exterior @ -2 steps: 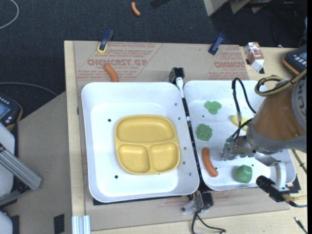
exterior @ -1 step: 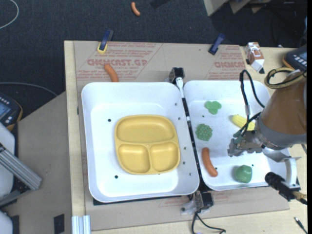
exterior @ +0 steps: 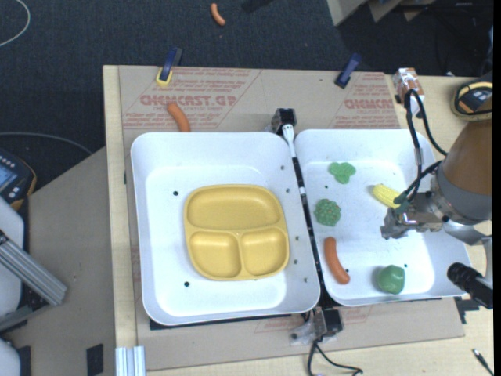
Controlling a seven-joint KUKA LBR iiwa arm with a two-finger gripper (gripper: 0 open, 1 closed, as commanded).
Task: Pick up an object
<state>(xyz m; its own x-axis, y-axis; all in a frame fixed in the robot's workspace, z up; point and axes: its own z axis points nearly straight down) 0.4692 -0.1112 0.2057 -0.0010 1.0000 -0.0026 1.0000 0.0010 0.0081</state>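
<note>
The right bin [exterior: 356, 143] holds several toy foods: a pale green leafy piece [exterior: 341, 171], a dark green broccoli [exterior: 327, 211], a yellow piece [exterior: 385, 195], an orange-red sausage [exterior: 337, 260] and a green round piece [exterior: 390, 280]. My gripper [exterior: 395, 227] hangs over the right part of this bin, just below and right of the yellow piece and above the green round piece. Nothing shows between its fingers.
The left bin [exterior: 156, 218] holds a yellow divided plate [exterior: 235, 231]. Another orange sausage [exterior: 178, 117] lies on the cardboard behind the left bin. Clamps [exterior: 166, 69] sit at the board's back edge. The arm's body [exterior: 473, 175] covers the right bin's right rim.
</note>
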